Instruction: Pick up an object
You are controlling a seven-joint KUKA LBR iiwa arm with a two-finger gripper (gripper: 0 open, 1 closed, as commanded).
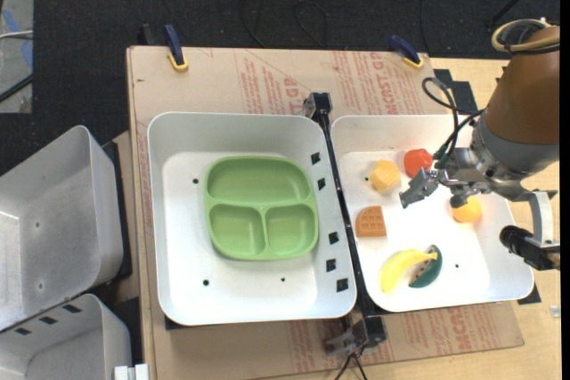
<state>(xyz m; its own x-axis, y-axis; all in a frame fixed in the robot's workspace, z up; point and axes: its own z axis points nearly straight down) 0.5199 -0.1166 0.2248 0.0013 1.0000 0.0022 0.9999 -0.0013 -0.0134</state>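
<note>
The right bin [499, 285] holds several toy foods. A yellow block [385, 176] and a red piece [416, 161] lie near its far side. A brown waffle [370, 222] sits by the left wall. A yellow banana [403, 268] rests against a teal piece [429, 270] near the front. An orange-yellow piece [466, 211] lies partly under the wrist. My gripper [427, 183] hangs over the bin's middle, between the red piece and the orange-yellow piece, just right of the yellow block. Nothing shows in its grasp.
The left bin [178, 280] holds a green divided plate [262, 206]. A black divider [334, 191] with clamps runs between the bins. Grey tubs [53, 218] stand off the bench at the left. Cables trail from the arm [525, 116] on the right.
</note>
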